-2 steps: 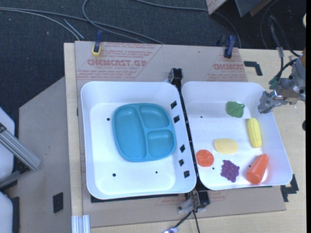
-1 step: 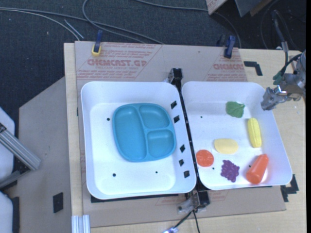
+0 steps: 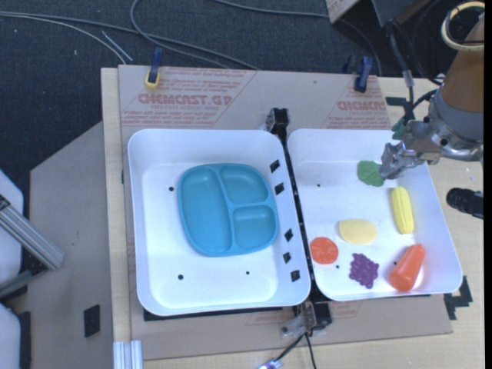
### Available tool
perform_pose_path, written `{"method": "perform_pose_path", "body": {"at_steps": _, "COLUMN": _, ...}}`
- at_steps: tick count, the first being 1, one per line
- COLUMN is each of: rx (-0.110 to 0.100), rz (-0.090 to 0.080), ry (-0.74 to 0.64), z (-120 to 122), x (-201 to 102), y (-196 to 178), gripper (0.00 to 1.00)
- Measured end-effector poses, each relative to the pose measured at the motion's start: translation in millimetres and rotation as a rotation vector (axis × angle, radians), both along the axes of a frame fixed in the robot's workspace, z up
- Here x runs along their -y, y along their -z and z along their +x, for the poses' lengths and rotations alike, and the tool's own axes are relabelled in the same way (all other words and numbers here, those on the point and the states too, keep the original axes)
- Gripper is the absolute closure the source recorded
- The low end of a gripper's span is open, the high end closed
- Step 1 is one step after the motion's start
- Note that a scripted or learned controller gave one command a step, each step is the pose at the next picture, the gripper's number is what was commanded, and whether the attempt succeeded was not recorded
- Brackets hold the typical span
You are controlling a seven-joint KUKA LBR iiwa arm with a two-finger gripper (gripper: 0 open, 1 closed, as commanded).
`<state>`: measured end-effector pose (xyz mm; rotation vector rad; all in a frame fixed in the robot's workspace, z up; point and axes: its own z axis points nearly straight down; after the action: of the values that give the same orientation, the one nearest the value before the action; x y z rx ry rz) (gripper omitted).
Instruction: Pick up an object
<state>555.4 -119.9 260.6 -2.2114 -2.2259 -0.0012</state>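
Claw (image 3: 392, 162) sits at the green toy's (image 3: 370, 174) edge, right bin (image 3: 330, 148); finger spread: cannot tell. Risk: off-centre contact nudges the toy away, so the claw closes on nothing.

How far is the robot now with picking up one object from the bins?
Done: the arm has brought its tool over the right bin, right at the green toy. In hand: nothing that I can confirm; the green toy lies on the bin floor. Left: grasping and lifting. The corn, yellow piece, tomato slice, grapes and carrot lie untouched.
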Motion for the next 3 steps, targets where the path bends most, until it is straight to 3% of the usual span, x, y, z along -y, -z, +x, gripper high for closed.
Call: {"method": "perform_pose_path", "body": {"at_steps": 3, "rx": 0.000, "rz": 0.000, "ry": 0.001, "z": -20.9, "x": -154.6, "y": 18.4, "gripper": 1.00}}
